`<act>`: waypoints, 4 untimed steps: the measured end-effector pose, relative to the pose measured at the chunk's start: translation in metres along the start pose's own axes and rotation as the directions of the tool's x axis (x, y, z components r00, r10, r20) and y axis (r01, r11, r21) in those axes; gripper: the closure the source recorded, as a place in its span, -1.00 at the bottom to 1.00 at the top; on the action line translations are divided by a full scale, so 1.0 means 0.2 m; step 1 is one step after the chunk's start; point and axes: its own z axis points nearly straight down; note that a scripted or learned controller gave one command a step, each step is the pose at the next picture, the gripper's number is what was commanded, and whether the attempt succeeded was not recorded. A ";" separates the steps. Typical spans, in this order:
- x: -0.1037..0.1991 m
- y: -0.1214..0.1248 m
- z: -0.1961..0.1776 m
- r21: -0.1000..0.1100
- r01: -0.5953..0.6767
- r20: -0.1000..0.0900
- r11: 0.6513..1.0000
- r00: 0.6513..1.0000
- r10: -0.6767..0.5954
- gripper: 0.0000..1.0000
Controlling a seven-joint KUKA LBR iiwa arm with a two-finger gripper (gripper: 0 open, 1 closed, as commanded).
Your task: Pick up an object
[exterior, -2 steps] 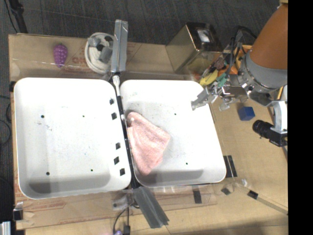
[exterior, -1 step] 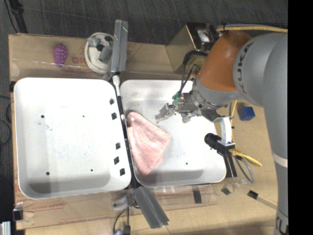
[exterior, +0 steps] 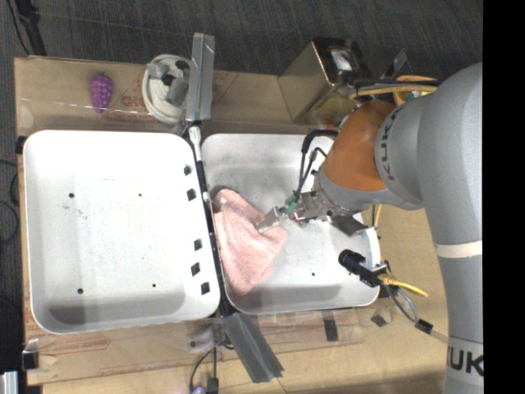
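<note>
Big grey arm (exterior: 447, 162) with its orange band comes in over the right bin (exterior: 328, 298), and the gripper (exterior: 271, 220) sits down at the pink cloth (exterior: 246, 240) — can't tell whether it's actually pinching the fabric or not. That cloth lies crumpled along the right bin's left wall, closer to its front edge. Left bin (exterior: 49, 220) sits right alongside. Up on the bench's back edge — a purple grape bunch (exterior: 101, 91) and a white tape roll (exterior: 166, 84).
</note>
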 end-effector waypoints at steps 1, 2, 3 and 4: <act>0.05 -0.12 -0.07 0.002 0.030 -0.001 1.000 1.000 -0.030 -1.00; 0.33 0.00 0.00 0.003 0.176 -0.002 0.984 0.984 -0.176 -1.00; 0.27 0.33 0.00 -0.001 -0.068 0.001 0.998 0.998 0.068 -1.00; 0.27 0.33 0.00 -0.001 -0.068 0.000 0.998 0.998 0.068 -1.00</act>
